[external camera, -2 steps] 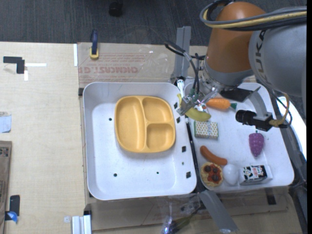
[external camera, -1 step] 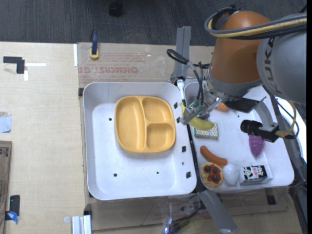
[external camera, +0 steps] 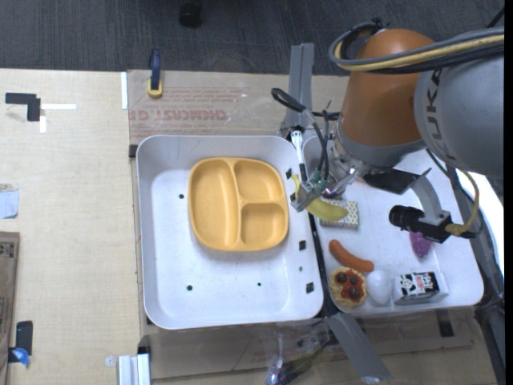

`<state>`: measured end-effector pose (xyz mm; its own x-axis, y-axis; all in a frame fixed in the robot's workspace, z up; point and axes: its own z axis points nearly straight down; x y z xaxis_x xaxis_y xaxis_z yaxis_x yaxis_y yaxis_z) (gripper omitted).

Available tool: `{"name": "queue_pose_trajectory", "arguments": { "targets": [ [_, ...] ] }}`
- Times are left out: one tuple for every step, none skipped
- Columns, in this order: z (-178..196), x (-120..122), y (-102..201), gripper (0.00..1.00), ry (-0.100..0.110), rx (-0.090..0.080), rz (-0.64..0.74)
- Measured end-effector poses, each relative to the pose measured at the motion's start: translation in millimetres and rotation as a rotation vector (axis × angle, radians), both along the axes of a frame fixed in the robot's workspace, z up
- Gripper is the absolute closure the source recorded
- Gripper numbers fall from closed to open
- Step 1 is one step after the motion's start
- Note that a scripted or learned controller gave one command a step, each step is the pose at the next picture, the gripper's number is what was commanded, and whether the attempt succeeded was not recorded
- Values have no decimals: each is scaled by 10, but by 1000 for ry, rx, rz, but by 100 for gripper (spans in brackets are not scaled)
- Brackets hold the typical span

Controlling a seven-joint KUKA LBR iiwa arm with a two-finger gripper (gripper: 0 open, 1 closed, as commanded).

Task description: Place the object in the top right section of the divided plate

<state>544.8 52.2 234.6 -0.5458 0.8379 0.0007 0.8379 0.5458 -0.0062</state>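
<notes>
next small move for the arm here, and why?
Probably a short lift straight up, then check the grasp. The gripper sits low at the banana near the right bin's left edge, and the view doesn't settle whether it has the fruit. The yellow divided plate lies in the left bin, so the bin walls between them must be cleared before carrying toward its top right section.
</notes>
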Motion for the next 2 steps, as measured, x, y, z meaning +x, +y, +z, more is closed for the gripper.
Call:
{"name": "queue_pose_trajectory", "arguments": {
  "targets": [
    [11, -334, -205, 100, -1, 2, 146],
    [-146, -213, 301, 100, -1, 1, 147]
  ]
}}
